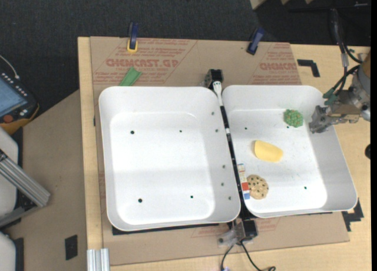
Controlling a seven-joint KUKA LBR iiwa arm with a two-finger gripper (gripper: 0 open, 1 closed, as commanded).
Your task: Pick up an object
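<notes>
Three objects: lay in the right bin [330, 146], all left of the gripper [318, 124].
Gripper: hovered at the bin's right rim; finger spread could not be told, nothing seen in its hold.
Green piece [293, 118]: just beside the gripper, to its left.
Yellow piece [268, 151]: farther left and nearer the camera.
Cookie [257, 187]: farthest off, near the front corner.
Left bin [118, 146]: well apart, beyond the divider.

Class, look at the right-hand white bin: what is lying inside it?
Inside the right bin lie a green lump, a yellow piece and a cookie. The gripper sits beside the green lump, covering a bit of the bin's edge.
</notes>
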